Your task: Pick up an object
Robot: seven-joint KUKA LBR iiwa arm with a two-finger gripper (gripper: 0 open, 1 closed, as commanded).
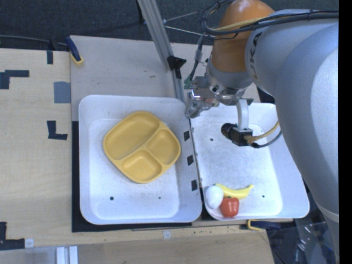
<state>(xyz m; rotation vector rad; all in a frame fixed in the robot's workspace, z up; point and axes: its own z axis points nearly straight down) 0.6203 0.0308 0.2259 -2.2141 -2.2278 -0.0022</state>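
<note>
You see the arm [297, 65] entering from the right and covering much of the right bin's [275, 164] far side. The left bin [93, 202] sits just beside it, their inner walls touching along the centre line.

In the left bin, note the yellow divided plate [142, 146], lying flat with three compartments, none holding anything. It is the largest candidate for pickup.

The gripper [193, 110] hangs at the far end of the seam between the two bins, close to the far corner of the plate but apart from it. You cannot tell from this view whether it is spread or closed; nothing is visible in its grasp.

In the near left corner of the right bin, find three small items packed together: a yellow banana [237, 191], a white egg-shaped object [213, 196] and a red pepper-like object [230, 206], each touching its neighbour.

Expected faults from this position:
- A descent here is likely to strike the bin walls, because the gripper is over the seam.
- The plate's low, wide rim offers little to pinch, so a slip is probable.
- The clustered items against the corner wall may be pushed aside or taken two at once.
</note>
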